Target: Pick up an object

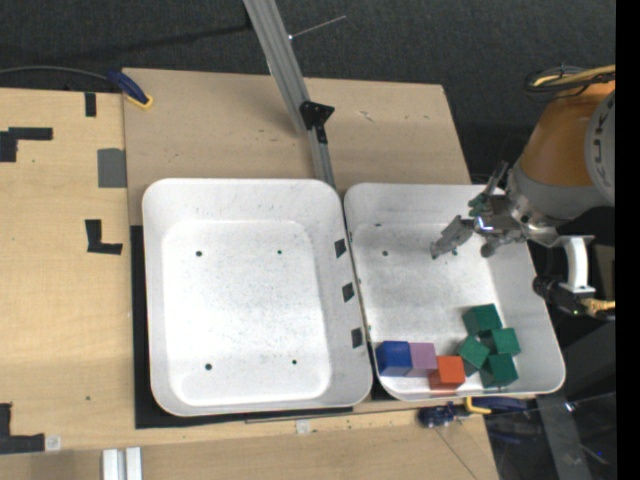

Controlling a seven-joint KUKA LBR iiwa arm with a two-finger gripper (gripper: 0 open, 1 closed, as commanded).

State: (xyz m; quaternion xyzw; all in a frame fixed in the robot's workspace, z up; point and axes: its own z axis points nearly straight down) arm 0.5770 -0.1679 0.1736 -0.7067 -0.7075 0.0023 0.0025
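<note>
gripper [470, 239] open, right bin [420, 203]; blocks [470, 353]

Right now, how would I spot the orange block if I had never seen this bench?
Find the right-hand white bin, the one the arm reaches over. Look along its near edge, where small blocks huddle: a blue block, a purple block, then several green blocks. The orange block sits between the purple and green ones, and it is the only warm colour in the bunch.

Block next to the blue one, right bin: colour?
Light purple block, between the blue block and orange block; camera view.
</note>
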